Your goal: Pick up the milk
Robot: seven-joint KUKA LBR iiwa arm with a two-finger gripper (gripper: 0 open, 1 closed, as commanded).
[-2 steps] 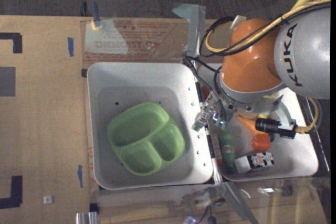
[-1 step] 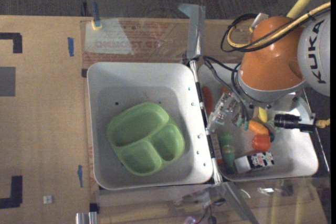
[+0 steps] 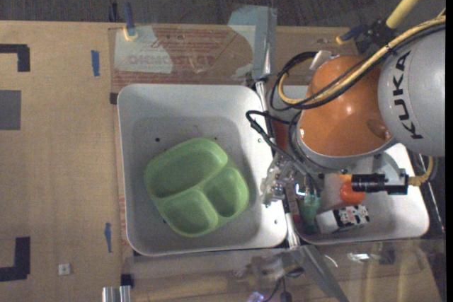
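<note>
green divided plate point(image 3: 197, 185) | white bins point(image 3: 134, 124) | orange band point(image 3: 345, 109) on grey arm point(image 3: 414, 95) | white-and-black patterned milk point(image 3: 342, 218) | tan bench point(image 3: 56, 152)

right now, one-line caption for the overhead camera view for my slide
Grey and orange arm reaches over the right bin above a small milk carton, while a green divided plate sits in the left bin.

Divided plate point(image 3: 197, 185) in left bin point(image 3: 134, 117); milk carton point(image 3: 345, 218) in right bin point(image 3: 414, 223), beneath arm point(image 3: 354, 109).

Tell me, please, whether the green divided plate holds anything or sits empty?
Empty: the green divided plate in the left bin shows all three compartments bare, plain green.
</note>
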